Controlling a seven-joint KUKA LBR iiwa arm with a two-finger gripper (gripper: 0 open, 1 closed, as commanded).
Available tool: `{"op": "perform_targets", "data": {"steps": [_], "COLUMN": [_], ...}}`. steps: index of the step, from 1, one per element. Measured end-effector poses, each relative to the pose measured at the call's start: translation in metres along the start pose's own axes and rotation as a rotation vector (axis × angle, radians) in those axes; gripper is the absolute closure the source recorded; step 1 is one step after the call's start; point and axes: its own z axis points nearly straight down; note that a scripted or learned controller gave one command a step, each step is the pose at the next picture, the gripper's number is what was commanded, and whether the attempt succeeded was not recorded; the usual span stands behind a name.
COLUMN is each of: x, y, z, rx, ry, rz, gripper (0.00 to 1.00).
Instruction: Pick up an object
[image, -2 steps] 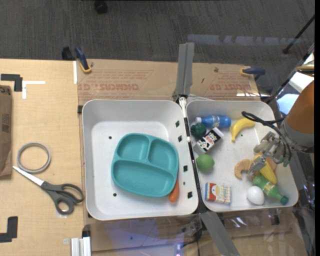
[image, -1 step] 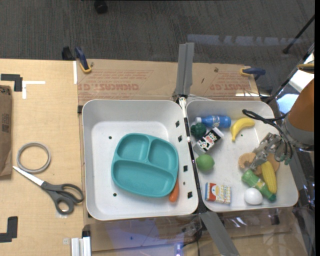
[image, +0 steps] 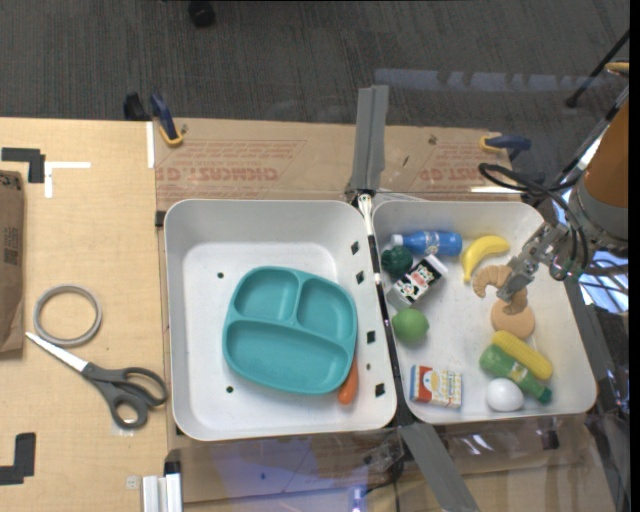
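Nearest me in the right bin (image: 578, 400) lie a white egg (image: 504, 395), a small carton (image: 436, 386) and a corn cob (image: 523, 354). Beyond them my jaws (image: 516, 287) hover above a tan round piece (image: 512, 320); whether they stand apart I cannot tell. I'd descend straight, centred on it. The croissant (image: 488, 277) and banana (image: 483, 251) crowd the far side; the bin wall sits close on the right.

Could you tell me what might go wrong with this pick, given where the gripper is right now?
The gripper hangs just above a tan round piece, with a croissant close beside it, so it may nudge or catch the wrong one. The banana and the yellow corn also crowd that spot and could be pushed aside. The tan piece looks low and flat, so the fingers might slip off.
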Motion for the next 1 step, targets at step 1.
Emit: {"op": "perform_targets", "data": {"steps": [1], "x": [-0.0442], "y": [0.0581], "z": [0.1274], "rx": [0.000], "ry": [0.000], "rz": [0.092], "gripper": [1.00]}}
